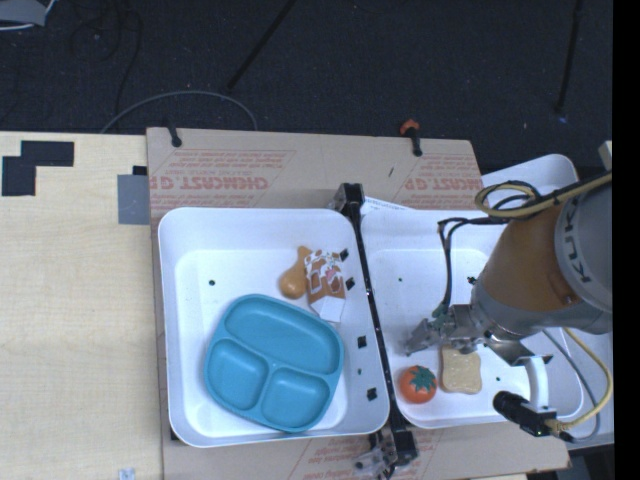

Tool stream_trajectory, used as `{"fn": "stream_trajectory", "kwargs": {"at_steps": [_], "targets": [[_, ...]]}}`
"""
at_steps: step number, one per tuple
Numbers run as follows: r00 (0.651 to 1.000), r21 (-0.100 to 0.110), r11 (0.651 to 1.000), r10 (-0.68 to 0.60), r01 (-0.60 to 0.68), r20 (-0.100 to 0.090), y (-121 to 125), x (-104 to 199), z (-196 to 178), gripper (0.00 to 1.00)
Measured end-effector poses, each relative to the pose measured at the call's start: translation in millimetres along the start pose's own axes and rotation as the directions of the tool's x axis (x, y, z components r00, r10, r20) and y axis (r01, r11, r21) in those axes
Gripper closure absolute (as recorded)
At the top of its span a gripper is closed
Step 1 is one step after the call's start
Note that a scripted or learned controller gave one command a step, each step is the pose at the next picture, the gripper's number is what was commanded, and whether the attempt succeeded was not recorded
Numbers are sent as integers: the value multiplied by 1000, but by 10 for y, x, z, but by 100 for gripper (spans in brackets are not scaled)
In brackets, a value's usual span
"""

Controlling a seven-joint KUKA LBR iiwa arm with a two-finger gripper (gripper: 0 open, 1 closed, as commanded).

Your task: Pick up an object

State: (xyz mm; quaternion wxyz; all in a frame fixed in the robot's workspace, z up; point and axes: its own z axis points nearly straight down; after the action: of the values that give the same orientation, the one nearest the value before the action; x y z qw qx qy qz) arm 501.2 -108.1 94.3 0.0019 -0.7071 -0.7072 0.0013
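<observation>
Holding blue tray left bin, tomato, bread right bin

bench: pale wood, seen at frame left
cardboard sheet: laid at centre
white bins: set side by side on the cardboard

A grey arm is being banded in orange; yellow and black cables are being looped alongside its wrist.

Gripper low, arm overhead
</observation>
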Motion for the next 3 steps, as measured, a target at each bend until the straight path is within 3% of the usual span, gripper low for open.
{"fn": "stream_trajectory", "kwargs": {"at_steps": [1, 3], "targets": [[1000, -3, 1000, 7, -7, 2, 9, -26, -133, 100], [1000, -7, 1000, 0, 0, 2, -15, -186, -1331, 100]]}}
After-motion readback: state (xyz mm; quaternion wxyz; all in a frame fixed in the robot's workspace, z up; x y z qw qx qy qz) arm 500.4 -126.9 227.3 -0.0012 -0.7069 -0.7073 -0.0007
